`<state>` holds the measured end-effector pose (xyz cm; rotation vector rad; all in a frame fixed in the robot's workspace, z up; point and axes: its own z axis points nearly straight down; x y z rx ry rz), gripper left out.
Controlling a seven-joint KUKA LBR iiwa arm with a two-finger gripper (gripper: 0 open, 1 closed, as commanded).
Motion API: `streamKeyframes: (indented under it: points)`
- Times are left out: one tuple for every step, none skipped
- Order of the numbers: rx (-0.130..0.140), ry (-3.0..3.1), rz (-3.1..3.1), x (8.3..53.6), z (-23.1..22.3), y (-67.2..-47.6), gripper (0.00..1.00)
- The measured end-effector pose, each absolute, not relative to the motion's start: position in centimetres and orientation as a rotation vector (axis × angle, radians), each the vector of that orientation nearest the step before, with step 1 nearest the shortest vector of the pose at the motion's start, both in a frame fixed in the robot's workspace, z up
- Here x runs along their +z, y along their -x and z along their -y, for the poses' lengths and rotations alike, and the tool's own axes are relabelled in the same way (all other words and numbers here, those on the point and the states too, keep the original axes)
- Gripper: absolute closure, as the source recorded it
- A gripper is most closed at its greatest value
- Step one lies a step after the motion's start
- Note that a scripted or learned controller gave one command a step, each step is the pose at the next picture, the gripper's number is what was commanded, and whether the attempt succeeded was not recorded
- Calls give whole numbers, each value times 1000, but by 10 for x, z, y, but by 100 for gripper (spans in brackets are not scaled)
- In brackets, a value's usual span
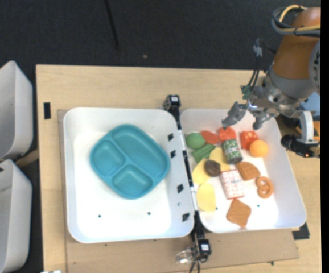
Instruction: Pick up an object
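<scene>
Two white bins are seen side by side on the bench [50,164], and all the small items are gathered in the right bin [287,178]. The left bin [73,209] carries a teal divided tray [130,161], set at a slant. The hand [247,115] is held above the far edge of the right bin, its two fingers spread well apart, and nothing is seen between them. Just below the hand, a small red piece [227,133] is seen beside a dark green can [231,151] with a pale label. To the right of these, a red block [248,139] is touched by an orange ball [258,148]. Toward the divider, a green piece [196,141] and a yellow piece [200,172] are found, with a dark brown lump [212,167] resting on the yellow one. Nearer the front, a pink-and-white packet [231,183], a pretzel [264,186], a brown cracker [247,170] and a second brown cracker [239,212] are laid out, the last well apart from the hand.
</scene>
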<state>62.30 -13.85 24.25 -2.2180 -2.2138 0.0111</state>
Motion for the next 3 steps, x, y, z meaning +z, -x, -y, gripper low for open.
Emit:
streamKeyframes:
  points:
    - [0,2222,2222,249,138,-625,0]
    - [6,2222,2219,195,150,-623,0]
    - [6,2223,2218,151,150,-620,0]
